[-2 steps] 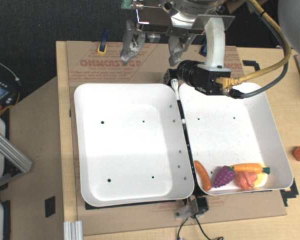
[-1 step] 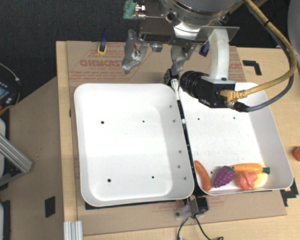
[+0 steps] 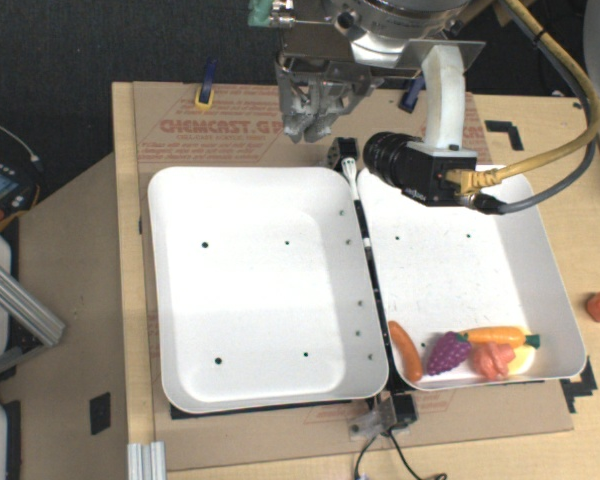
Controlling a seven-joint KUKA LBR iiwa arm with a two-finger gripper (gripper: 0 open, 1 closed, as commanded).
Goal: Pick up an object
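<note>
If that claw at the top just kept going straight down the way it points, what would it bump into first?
Probably the brown cardboard sheet behind the left bin, or that bin's far rim. The gripper hangs over that edge, and depth is hard to judge. The toy food lies far off in the right bin.

Red capital letters are printed across the far strip of the brown cardboard sheet that lies under the two bins. They read "CHEMCAST", followed by a few more characters, perhaps "G.P", which run in under the arm's head. A line of smaller red print sits just above that word, too fine to read from here.
</note>
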